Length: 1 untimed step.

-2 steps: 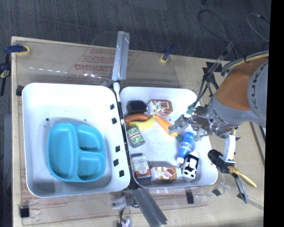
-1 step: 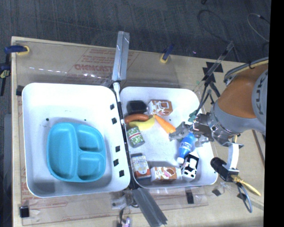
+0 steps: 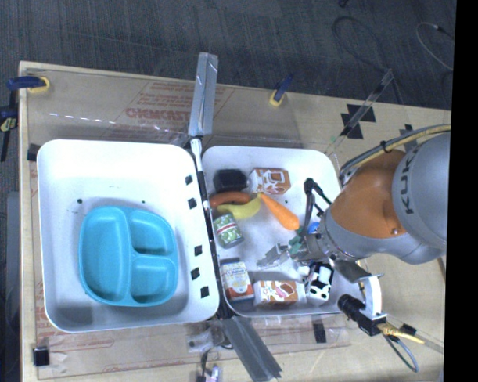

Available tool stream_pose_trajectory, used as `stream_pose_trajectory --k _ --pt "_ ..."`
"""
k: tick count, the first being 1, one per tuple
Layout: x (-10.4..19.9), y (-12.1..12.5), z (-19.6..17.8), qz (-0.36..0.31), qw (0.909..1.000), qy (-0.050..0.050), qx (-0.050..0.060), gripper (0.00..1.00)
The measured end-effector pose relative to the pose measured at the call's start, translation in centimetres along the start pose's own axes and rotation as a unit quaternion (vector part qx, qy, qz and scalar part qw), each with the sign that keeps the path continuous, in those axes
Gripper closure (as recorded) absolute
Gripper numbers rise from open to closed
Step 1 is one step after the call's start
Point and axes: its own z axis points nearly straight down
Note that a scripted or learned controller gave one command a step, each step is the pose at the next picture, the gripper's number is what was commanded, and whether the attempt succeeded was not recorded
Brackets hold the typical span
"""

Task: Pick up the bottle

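Two white bins are sitting side by side on the bench: the left bin (image 3: 54, 219) and the right bin (image 3: 224, 158).

Left bin: one blue divided tray (image 3: 129, 255), lying toward 6 o'clock of the bin floor.

Right bin count: one black block (image 3: 230, 180) at 11 o'clock; three small cartons, one (image 3: 270, 180) at 12 o'clock, one (image 3: 235, 277) at 7 o'clock, one (image 3: 276, 291) at 6 o'clock; one orange carrot (image 3: 280, 212) near centre; one red-orange piece (image 3: 230, 199) and one yellow piece (image 3: 248, 208) touching each other at 10 o'clock; one small green-labelled bottle (image 3: 227, 230) at 9 o'clock, lying against the left wall; one black-and-white cow-patterned item (image 3: 320, 281) at 4 o'clock.

The arm is reaching in from 3 o'clock, with the gripper (image 3: 277, 256) hovering low over the bin's centre-right, between the carrot and the 6 o'clock carton. Cannot tell how its tips are set. The bottle is lying well apart from it, toward 9 o'clock.
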Motion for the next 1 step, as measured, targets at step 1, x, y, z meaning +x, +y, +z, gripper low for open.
stream_pose_trajectory --k 1 --pt "1.40 7.04 3.51 -0.141 0.9900 -0.002 -0.002 0.00"
